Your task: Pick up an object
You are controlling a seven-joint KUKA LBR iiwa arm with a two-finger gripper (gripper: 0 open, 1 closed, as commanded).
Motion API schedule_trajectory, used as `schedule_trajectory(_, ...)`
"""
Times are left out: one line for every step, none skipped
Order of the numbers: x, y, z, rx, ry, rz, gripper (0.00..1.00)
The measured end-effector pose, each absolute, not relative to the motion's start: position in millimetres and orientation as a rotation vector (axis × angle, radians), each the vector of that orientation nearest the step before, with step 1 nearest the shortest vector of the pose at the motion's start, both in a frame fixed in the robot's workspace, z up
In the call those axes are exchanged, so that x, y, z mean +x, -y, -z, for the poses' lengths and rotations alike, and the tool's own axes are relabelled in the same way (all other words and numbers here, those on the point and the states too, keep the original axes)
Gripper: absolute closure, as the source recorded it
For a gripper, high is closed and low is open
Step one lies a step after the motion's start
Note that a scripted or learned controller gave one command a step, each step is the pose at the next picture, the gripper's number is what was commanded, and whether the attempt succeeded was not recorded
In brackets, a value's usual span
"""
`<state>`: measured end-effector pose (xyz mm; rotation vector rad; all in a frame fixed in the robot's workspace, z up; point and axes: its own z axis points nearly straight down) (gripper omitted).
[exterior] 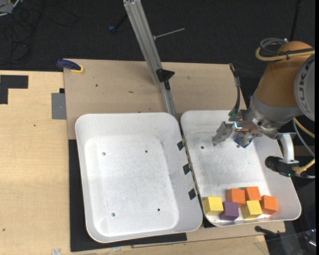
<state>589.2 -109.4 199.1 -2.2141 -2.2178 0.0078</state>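
Fingers (pixel 222 134) of the gripper (pixel 233 134) are hard to read from this slanted view: 1 grey finger juts out to the view's left, the rest blurs into the wrist, so I cannot tell whether they are spread or closed, and nothing shows between them. That gripper hangs over the upper part of the right bin (pixel 223 163), above bare white floor, on the arm (pixel 279 89) with its orange band reaching in from the view's right. All the blocks lie well apart from it, bunched in the near corner of the same bin: 2 yellow blocks (pixel 213 204), 3 orange blocks (pixel 235 195) and 1 purple block (pixel 231 210), touching or just beside one another. Beside it sits the left bin (pixel 127 174). A metal rail (pixel 148 47) slants up from between the 2 bins.
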Motion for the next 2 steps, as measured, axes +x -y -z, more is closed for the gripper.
schedule_trajectory(590.1, 110.6, -202.1, -2.221, 2.217, -0.003, 0.0)
schedule_trajectory(590.2, 108.9, -158.4, -2.218, 2.216, -0.008, 0.0)
